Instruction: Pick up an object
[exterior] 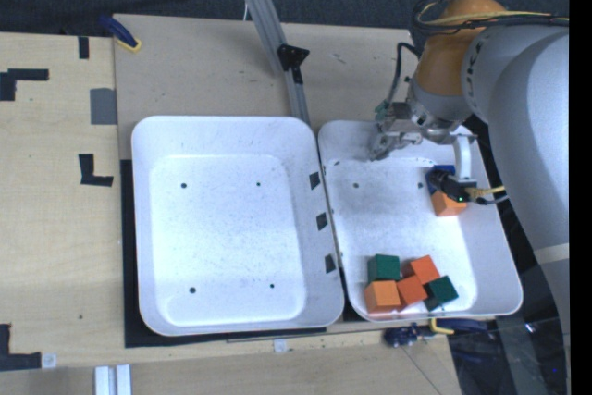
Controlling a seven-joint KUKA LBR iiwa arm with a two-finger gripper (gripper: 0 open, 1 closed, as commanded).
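Note:
The right bin (370,190) holds a cluster of small blocks near its front edge: a dark green block (384,267), an orange block (381,294), a second orange block (421,277) and another green block (441,290). One more orange block (450,203) lies against the bin's right side, with a small blue piece (441,172) just behind it. My gripper (382,146) hangs over the bin's back left corner, far from the cluster. Nothing shows held in it. The grey arm with its orange band (458,37) reaches in from the right.
The left bin (222,227) sits beside the right one, sharing a middle rim. A slanted metal pole (264,5) with a black clamp (292,58) ends just behind the bins. A blue-and-yellow clip (122,32) lies on the bench at the back left.

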